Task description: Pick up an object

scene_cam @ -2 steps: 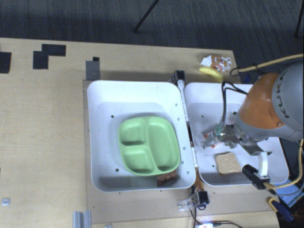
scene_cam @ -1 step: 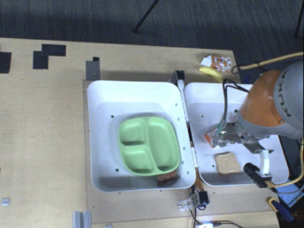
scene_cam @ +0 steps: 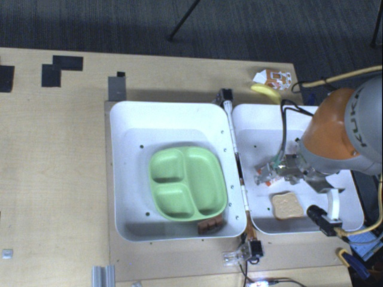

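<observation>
My gripper (scene_cam: 270, 175) hangs low in the right bin (scene_cam: 257, 130), near the bin's left-middle, with the arm coming in from the right. A slice of toast (scene_cam: 287, 205) lies flat on the bin floor just below and slightly right of the gripper, apart from it. In the left bin (scene_cam: 128, 160) rests a green divided plate (scene_cam: 187, 183). A small brown block (scene_cam: 209, 225) sits against the plate's near edge. Small red and green specks show at the gripper's tip, too small to identify.
Beyond the right bin, on the bench, lie a yellow item (scene_cam: 265, 91) and a white-and-orange packet (scene_cam: 275, 78). A ridge (scene_cam: 234, 154) separates the two bins. The arm's orange band (scene_cam: 332, 130) covers the right bin's right side.
</observation>
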